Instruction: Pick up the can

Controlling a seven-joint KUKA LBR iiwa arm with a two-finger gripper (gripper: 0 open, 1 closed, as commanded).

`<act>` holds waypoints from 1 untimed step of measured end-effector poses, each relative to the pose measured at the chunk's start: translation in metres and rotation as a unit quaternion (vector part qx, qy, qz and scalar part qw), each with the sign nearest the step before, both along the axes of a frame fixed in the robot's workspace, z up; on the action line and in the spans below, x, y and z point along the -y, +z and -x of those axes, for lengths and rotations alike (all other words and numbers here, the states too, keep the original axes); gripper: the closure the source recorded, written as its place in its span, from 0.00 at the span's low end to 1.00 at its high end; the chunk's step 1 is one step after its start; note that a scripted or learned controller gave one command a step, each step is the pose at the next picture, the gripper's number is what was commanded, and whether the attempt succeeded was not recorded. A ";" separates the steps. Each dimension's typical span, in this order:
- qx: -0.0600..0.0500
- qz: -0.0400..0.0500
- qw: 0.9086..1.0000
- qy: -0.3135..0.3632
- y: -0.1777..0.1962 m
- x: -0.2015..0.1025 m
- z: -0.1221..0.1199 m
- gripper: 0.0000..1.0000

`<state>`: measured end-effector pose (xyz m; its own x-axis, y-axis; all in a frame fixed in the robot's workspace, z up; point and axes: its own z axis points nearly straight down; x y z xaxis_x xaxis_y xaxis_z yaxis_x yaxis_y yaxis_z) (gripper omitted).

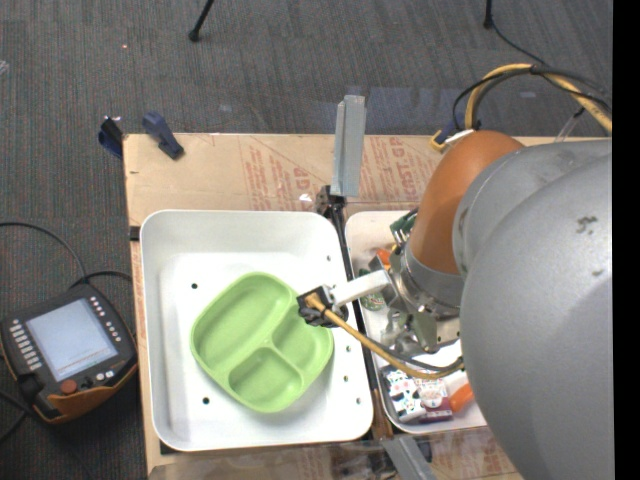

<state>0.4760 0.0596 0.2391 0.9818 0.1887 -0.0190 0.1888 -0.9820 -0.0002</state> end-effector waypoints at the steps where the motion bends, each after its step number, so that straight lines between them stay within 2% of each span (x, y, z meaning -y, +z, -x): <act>1: 0.005 -0.001 0.999 0.043 0.006 -0.074 0.000 1.00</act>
<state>0.4761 0.1336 0.2456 0.9622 0.2721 -0.0084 0.2721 -0.9623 0.0005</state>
